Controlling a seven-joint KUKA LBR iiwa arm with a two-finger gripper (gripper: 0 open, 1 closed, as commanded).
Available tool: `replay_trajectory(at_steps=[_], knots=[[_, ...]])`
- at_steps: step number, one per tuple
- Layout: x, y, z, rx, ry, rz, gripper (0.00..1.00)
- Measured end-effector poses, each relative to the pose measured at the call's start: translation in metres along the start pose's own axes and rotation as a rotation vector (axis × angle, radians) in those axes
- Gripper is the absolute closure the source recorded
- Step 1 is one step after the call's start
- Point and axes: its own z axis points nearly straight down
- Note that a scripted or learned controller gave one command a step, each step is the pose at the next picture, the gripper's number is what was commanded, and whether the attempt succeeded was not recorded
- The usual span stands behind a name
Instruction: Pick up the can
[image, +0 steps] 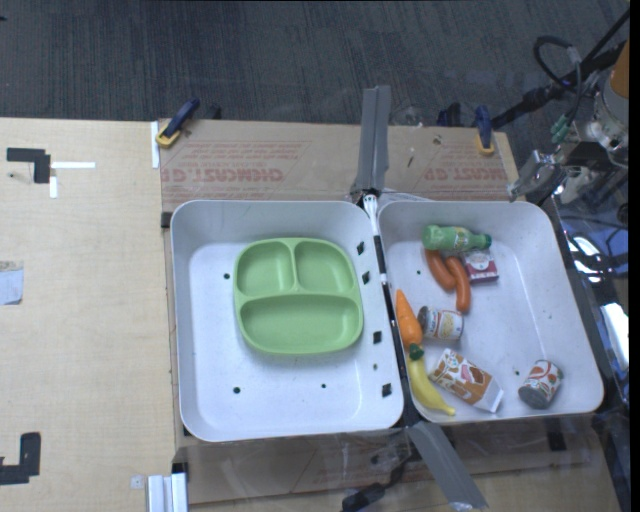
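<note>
**Still waiting: the can has not been picked up**

So far nothing in the job looks done. The can (541, 384) lies on its side in the right bin (571, 290), down at about five o'clock, close to the bin's low corner. Nothing is touching it.

The arm sits far away, up at about one o'clock, outside the bin among some wires. The end effector (540, 172) is near the bin's top corner, but it is too small and messy there to tell how wide it is or if it has hold of anything. I think the whole job is left to do: move over, come down, grab and lift.

The can looks short and round, with a shiny grey end facing down toward the viewer and a white and orange label. Since it is lying down, it may roll when pushed.

Other things share the bin: a green bottle (454, 239) at twelve o'clock, a small jar (441, 323) in the middle, a juice box (466, 379) and a banana (425, 384). The left bin (200, 330) holds a green plate (297, 296)
</note>
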Motion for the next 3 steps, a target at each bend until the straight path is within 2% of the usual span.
replay_trajectory(at_steps=[1, 2, 3], knots=[[-0.016, -0.056, 0.168, 0.0, 0.001, -0.234, 0.0], [-0.032, -0.124, 0.07, -0.002, -0.001, -0.278, 0.0], [-0.031, -0.173, 0.161, 0.0, 0.002, -0.364, 0.0]])
